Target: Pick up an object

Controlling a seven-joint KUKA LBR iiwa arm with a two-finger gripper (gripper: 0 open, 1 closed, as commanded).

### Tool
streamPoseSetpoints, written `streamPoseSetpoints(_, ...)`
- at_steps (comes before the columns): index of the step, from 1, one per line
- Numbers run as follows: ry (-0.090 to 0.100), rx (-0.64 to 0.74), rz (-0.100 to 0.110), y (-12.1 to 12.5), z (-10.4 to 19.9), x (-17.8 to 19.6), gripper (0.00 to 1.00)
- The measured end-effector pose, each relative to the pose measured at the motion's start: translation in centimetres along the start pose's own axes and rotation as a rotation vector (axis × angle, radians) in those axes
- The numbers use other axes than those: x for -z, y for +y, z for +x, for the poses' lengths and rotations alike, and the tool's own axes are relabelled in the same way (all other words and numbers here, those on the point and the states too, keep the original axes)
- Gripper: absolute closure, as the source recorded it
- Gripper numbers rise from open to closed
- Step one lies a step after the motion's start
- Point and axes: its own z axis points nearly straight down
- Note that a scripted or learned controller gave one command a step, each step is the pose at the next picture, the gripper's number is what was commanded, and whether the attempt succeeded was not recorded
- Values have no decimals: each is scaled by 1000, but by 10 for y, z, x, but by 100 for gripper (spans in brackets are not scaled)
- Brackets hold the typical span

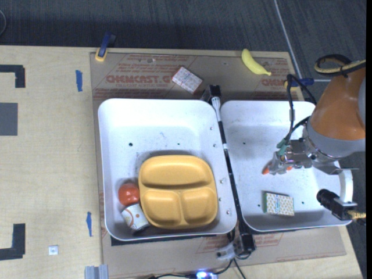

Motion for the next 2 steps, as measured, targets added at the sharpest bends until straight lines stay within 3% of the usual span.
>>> streamPoseSetpoints(2, -3, 2, -9, 3, 0, 21, 100)
